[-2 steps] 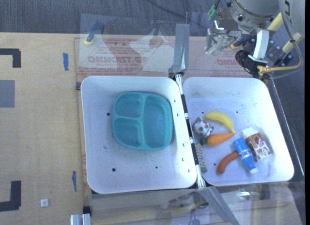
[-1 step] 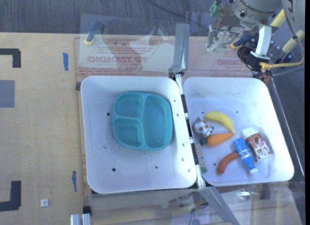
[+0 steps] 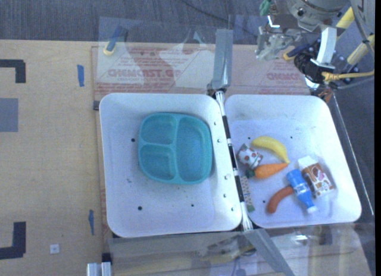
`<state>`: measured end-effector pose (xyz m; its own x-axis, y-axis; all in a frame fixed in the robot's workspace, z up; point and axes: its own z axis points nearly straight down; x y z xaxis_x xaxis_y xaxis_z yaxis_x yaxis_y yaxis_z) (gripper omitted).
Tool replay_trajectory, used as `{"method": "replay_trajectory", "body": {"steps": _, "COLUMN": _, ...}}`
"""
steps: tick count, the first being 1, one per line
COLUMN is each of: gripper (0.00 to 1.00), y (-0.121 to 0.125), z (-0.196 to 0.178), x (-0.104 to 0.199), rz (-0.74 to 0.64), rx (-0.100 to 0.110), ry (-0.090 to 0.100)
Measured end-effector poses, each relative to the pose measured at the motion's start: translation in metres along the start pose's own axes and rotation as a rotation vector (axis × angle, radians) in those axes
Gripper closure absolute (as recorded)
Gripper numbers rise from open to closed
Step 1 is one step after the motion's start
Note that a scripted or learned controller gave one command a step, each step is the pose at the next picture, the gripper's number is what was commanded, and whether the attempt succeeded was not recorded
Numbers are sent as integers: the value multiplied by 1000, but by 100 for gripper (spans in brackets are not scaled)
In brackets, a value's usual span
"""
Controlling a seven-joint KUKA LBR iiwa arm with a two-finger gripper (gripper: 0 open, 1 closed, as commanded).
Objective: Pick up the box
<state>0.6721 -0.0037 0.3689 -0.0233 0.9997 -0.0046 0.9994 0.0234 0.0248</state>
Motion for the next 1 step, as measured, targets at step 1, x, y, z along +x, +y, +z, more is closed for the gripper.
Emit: {"method": "replay_trajectory", "body": {"steps": 1, "gripper": 100, "y": 1, "z": -11, "x": 0, "rz": -1, "rx": -5, "ry": -1}}
